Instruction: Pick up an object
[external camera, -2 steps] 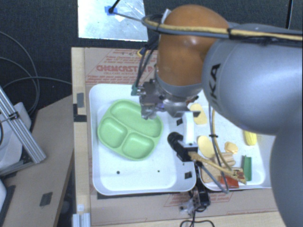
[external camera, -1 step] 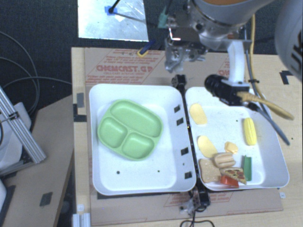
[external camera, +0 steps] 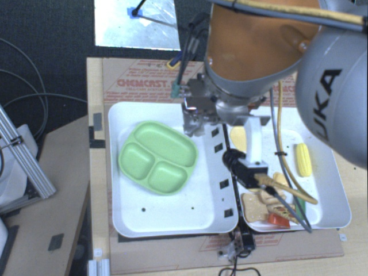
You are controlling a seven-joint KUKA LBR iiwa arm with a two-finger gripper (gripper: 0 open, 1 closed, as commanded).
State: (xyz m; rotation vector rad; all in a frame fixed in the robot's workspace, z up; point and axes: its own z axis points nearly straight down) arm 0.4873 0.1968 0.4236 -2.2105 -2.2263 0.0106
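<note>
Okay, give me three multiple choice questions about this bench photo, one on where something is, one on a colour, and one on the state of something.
1. Where does the divided plate lie?
A. In the left bin
B. In the right bin
C. On the floor

2. What colour is the corn cob in the right bin?
A. Blue
B. Yellow
C. Black

3. How does the divided plate sit?
A. Standing on its edge
B. Flipped upside down
C. Flat, compartments facing up

Answers:
1. A, the green plate rests on the floor of the left bin.
2. B, the cob near the right bin's far side is plainly yellow.
3. C, all three compartments show open to the camera.
</note>
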